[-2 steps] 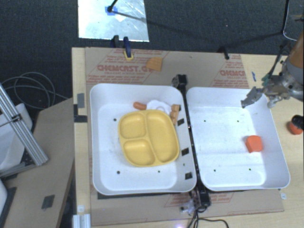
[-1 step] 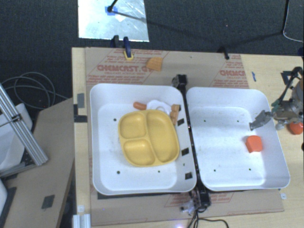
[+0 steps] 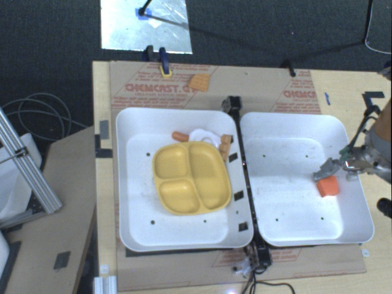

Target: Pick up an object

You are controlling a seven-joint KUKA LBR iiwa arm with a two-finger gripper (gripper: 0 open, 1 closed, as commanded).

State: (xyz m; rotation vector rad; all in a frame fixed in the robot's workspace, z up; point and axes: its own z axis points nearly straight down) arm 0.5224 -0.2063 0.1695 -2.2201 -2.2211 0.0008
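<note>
An orange block (image 3: 328, 187) lies on the floor of the right bin (image 3: 288, 225), near its right wall. My gripper (image 3: 329, 173) reaches in from the right and hangs directly over the block's upper edge, touching it or nearly so. The view does not show whether the block is gripped. In the left bin (image 3: 131, 182), a yellow divided plate (image 3: 191, 177) fills the middle. Behind it sit a small orange sausage shape (image 3: 179, 136), a white object (image 3: 205, 137) and a small brown piece (image 3: 225, 145).
A black hinge strip (image 3: 241, 176) runs between the two bins. A tan wafer-like piece (image 3: 199, 82) and a blue and yellow clamp (image 3: 164, 63) sit on the cardboard behind the bins. A metal rail (image 3: 24, 170) stands at the left.
</note>
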